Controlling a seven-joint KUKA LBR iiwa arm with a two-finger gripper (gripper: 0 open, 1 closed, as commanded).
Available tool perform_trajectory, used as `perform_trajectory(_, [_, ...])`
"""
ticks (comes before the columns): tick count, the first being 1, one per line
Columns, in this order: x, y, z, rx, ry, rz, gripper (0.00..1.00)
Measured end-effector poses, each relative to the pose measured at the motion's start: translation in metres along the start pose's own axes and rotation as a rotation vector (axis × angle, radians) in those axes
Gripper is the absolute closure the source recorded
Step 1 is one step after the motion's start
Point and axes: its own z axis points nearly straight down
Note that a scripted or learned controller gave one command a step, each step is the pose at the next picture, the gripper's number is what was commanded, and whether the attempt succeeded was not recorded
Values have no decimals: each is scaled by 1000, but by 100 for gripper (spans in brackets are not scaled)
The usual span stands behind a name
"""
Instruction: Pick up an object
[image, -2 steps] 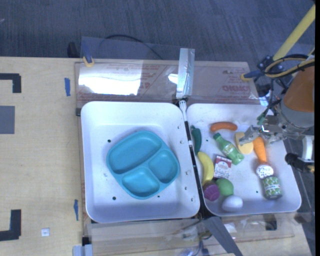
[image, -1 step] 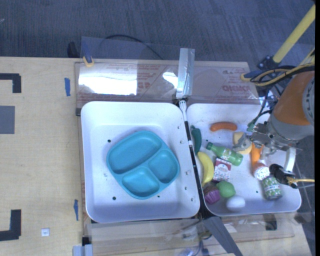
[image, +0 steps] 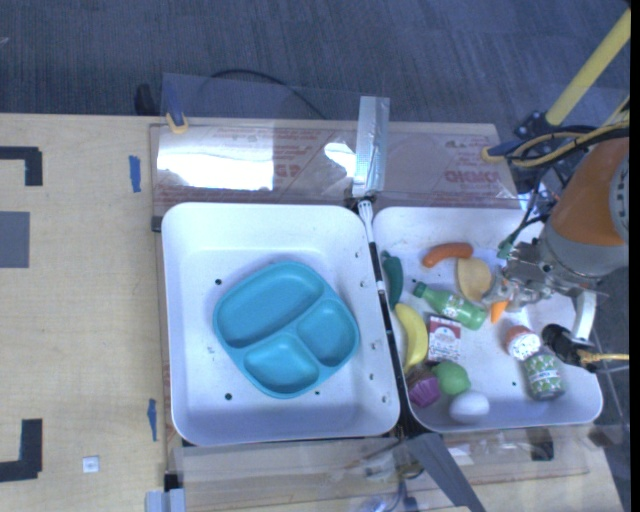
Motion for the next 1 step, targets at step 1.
perform_trajectory(1, [34,39,-72,-6,-2,-187,100])
